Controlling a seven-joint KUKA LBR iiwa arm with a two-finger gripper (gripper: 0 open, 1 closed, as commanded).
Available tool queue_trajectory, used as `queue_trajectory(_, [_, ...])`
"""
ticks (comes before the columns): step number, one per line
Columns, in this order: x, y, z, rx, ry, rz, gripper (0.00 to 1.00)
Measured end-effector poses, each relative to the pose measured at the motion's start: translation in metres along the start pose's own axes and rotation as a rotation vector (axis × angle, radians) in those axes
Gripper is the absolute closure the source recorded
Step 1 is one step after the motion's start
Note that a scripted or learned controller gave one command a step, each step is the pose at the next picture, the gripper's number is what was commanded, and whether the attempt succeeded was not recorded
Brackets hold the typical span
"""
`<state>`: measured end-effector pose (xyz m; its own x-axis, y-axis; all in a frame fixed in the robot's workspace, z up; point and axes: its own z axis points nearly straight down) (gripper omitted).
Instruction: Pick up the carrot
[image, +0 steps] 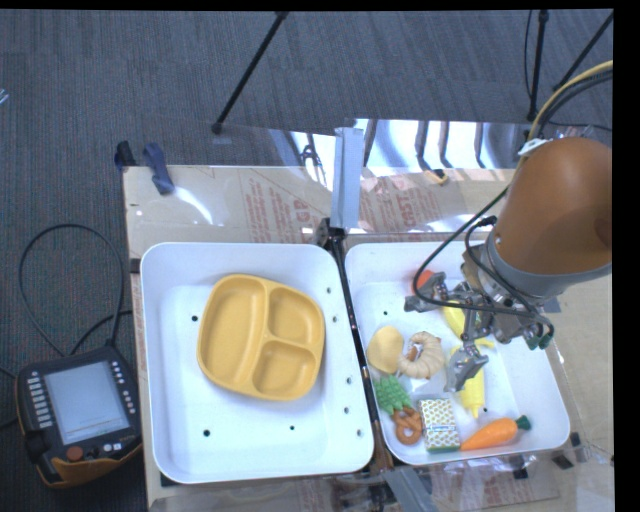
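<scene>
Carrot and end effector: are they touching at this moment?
Apart. The camera view shows the carrot lying near the right bin's front edge, with bare white floor between it and the end effector above it.

Faint reddish lettering runs across the clear sheet (270, 205) that covers the tabletop (135, 215) behind the two bins, printed at a slant and too washed out by glare to read; a few letter shapes show but no whole word can be made out. The small box (439, 422) in the right bin (555, 385) carries a printed pattern, too small to read
</scene>
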<state>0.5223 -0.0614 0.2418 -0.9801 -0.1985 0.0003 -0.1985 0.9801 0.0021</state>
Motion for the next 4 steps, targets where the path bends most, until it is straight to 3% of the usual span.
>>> queue_trajectory(1, [0.018, -0.043, -0.047, 0.002, -0.003, -0.176, 0.00])
queue_trajectory(2, [0.024, 0.005, 0.037, -0.003, 0.004, -0.285, 0.00])
queue_trajectory(3, [-0.014, -0.064, -0.012, 0.002, -0.003, -0.054, 0.00])
queue_trajectory(4, [0.009, -0.007, 0.028, -0.002, 0.003, -0.152, 0.00])
